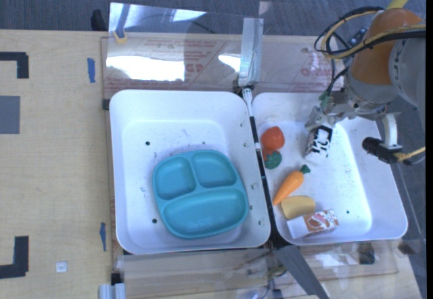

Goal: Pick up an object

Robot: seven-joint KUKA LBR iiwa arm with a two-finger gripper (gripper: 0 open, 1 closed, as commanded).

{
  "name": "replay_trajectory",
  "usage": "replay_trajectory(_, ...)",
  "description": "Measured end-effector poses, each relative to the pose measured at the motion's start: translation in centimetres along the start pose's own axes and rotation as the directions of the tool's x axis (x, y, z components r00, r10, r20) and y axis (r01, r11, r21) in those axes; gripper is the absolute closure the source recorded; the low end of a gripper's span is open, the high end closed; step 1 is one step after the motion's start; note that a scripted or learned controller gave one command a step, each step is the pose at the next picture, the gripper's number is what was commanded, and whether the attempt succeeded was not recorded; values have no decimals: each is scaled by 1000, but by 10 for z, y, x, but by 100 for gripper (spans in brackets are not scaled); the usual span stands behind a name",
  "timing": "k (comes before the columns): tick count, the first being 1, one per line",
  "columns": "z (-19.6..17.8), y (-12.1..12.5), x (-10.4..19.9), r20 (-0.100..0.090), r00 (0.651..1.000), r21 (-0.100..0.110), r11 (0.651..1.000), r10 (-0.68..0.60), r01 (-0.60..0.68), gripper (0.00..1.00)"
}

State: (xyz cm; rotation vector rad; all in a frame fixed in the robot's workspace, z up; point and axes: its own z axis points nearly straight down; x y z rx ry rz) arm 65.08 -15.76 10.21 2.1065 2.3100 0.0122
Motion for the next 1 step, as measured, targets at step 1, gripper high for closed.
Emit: replay_trajectory(1,-108,-48,80,-4,981,11,981,195,-195,100)
